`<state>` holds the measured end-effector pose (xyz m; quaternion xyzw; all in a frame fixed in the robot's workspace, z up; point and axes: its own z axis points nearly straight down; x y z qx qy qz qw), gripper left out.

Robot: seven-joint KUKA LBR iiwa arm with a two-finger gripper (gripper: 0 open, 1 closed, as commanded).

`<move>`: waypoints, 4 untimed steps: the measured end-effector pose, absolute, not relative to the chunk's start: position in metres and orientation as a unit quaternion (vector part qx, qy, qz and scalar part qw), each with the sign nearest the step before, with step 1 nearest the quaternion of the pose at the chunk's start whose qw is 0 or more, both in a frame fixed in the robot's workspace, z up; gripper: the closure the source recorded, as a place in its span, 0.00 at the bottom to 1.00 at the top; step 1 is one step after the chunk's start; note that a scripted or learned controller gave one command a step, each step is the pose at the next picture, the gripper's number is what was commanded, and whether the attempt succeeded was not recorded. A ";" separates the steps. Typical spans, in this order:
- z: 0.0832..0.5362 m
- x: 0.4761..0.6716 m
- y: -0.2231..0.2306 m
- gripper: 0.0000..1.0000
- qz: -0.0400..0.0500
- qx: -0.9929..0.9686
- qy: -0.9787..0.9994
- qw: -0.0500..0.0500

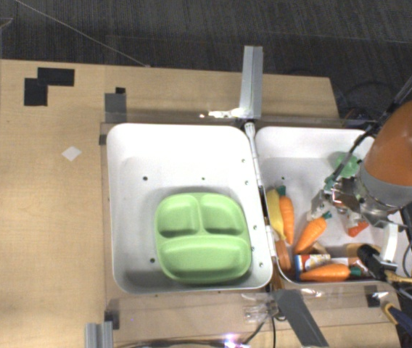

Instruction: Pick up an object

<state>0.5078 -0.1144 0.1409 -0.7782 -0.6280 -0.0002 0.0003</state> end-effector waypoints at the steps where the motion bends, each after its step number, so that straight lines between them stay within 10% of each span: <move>1: 0.095 0.502 -0.113 0.00 -0.002 -0.771 -0.637 -0.001; 2: 0.092 0.494 -0.143 0.00 -0.008 -0.752 -0.659 -0.006; 3: 0.104 0.497 -0.141 1.00 -0.011 -0.751 -0.660 -0.008; 4: 0.185 0.554 -0.065 1.00 -0.002 -0.730 -0.684 -0.001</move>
